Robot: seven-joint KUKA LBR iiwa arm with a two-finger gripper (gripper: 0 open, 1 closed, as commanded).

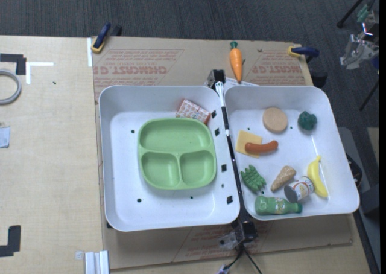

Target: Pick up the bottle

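Observation:
The bottle is green with a pale label. It lies on its side along the front wall of the right bin, cap end pointing right. A small can touches it from behind, and a green leafy toy sits just to its upper left.
The right bin also holds a banana, a tan wedge, a sausage on cheese, a round bun and broccoli. The left bin holds a green divided plate and a small packet. A carrot lies behind the bins.

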